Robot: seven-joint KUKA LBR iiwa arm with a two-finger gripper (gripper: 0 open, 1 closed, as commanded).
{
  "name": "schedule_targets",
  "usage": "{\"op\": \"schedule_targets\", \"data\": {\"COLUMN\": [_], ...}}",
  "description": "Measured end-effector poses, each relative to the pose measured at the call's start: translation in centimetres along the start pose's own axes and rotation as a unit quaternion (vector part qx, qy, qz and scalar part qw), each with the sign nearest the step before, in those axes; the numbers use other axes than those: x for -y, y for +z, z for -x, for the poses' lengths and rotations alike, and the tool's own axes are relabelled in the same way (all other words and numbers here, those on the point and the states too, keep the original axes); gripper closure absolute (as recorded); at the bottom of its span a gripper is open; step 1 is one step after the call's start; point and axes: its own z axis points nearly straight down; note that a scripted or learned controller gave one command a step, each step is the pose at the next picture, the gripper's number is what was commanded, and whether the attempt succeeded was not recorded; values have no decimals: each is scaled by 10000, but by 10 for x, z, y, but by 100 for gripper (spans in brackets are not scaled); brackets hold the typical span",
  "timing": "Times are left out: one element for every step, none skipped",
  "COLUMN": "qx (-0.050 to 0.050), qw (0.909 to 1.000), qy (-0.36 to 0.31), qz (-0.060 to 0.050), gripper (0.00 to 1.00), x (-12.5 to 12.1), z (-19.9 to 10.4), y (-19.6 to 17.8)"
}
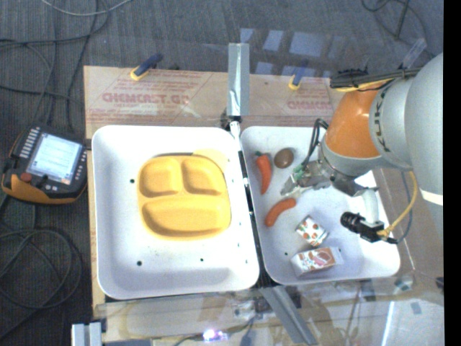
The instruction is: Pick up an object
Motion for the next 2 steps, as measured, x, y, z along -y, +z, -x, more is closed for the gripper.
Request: {"op": "schedule_targets", "data": {"qx": [-1,4], "qw": [10000,10000], "qy": [0,60], "qz": [-2,17], "gripper": [0,0], "x": [0,33], "z": [0,-13], "y": [0,9]}}
